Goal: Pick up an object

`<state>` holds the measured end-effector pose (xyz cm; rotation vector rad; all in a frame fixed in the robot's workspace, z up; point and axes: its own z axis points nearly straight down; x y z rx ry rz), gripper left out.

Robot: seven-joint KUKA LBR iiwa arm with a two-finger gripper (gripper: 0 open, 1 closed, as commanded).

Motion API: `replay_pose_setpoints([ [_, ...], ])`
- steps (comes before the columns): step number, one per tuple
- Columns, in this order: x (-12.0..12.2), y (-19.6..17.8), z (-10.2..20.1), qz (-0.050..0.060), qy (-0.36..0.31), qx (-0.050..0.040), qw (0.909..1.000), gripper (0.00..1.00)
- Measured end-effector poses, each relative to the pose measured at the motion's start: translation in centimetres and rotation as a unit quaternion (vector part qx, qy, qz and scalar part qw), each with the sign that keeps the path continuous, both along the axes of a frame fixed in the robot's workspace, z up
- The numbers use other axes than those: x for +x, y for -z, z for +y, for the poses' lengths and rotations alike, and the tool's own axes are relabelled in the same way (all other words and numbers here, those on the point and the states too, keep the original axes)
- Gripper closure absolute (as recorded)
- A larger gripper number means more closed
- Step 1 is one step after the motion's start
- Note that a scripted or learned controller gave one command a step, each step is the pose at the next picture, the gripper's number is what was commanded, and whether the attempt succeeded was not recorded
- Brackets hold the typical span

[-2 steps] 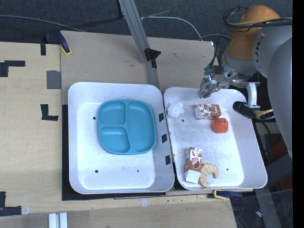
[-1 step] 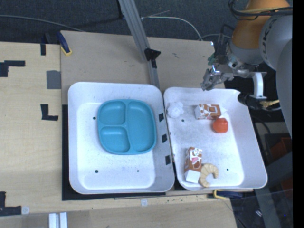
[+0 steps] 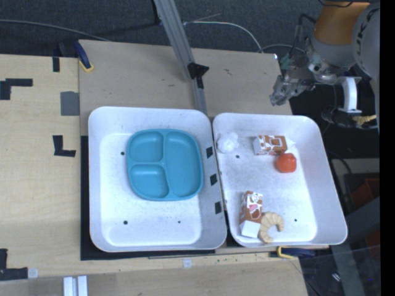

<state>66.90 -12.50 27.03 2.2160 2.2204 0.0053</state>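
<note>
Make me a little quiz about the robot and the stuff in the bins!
1. True or false: the blue plate lies in the left bin.
2. What sits nearest the croissant? A) tomato B) carton C) the plate
3. Fill in: the gripper hangs beyond the right bin's ____ edge.

Key: 1 true. 2 B. 3 far.

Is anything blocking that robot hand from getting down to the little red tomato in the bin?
Nothing visible does. The hand hangs above the bench beyond the right bin's far rim. The tomato lies uncovered on the bin floor, touching a small carton on its far side, so a grasp could bump that.
</note>
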Motion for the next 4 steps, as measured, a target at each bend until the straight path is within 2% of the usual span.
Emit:
replay_pose_setpoints([
  [1,-1.3,1.1,4.3,0.004,-0.001,0.0006,1.0000,1.00],
  [2,-4.1,1.6,10.1,0.005,-0.002,0.0012,1.0000,1.00],
  [3,-6.6,3.3,14.5,0.005,-0.001,0.0008,1.0000,1.00],
  [4,-9.8,3.1,19.1,0.005,-0.002,0.0011,1.0000,1.00],
])
